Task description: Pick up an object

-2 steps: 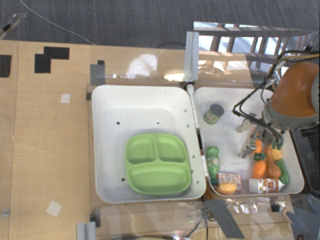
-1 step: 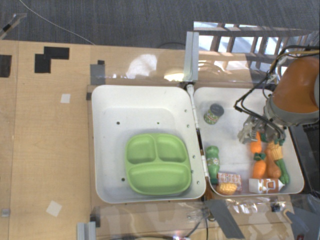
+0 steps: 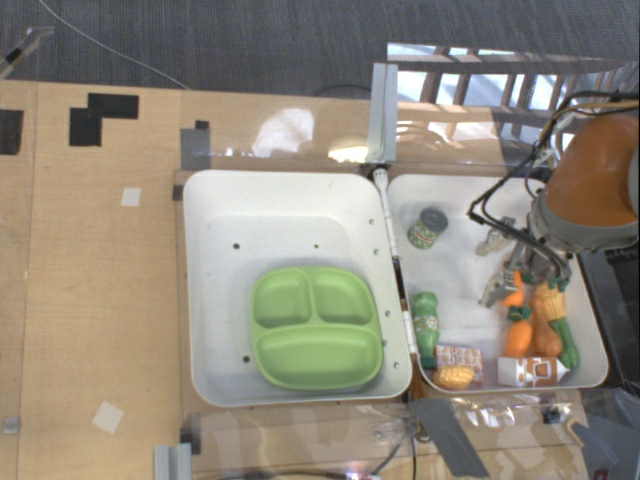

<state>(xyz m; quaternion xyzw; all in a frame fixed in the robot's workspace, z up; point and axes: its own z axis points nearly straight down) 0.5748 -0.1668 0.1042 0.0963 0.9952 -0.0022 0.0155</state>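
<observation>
**Gripper down over the toy food pile, right bin**

You have the arm [image 3: 600, 173] reaching in from the right, and the gripper [image 3: 520, 268] sits low in the right bin [image 3: 455, 198], directly above a cluster of toy vegetables: an orange carrot [image 3: 518, 336], a corn cob [image 3: 549, 303] and a green piece [image 3: 567, 343] against the right wall. That pile is your likeliest pick.

Also in this bin: a small can [image 3: 428, 227] near the back, a green bottle [image 3: 426, 323] by the dividing wall, a flat printed packet [image 3: 459, 357], a yellow item [image 3: 453, 376] and a white bottle [image 3: 530, 371] at the front.

The left bin [image 3: 215, 228] carries a green divided plate [image 3: 317, 326], well apart from the arm.

Jaws: you cannot tell their spread; dark cables and the wrist blur them against the pile. Nothing visibly held.
</observation>
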